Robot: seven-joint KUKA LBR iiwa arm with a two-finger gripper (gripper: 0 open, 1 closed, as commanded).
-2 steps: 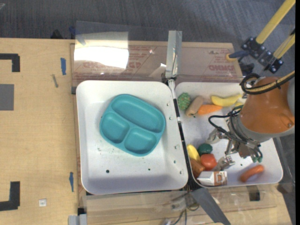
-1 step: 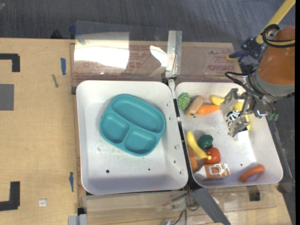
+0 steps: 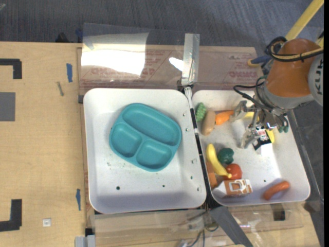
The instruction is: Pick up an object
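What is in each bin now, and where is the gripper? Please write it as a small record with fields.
left bin: one teal divided plate
right bin: toy foods, among them a yellow banana, a red tomato, an orange sausage
gripper: over the right bin's upper middle, apart from the banana

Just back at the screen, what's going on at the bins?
The arm's gripper hangs over the right bin, near the toy carrot; whether it holds anything is unclear. A banana, red tomato and carton lie along that bin's left and near sides. The left bin holds a teal divided plate.
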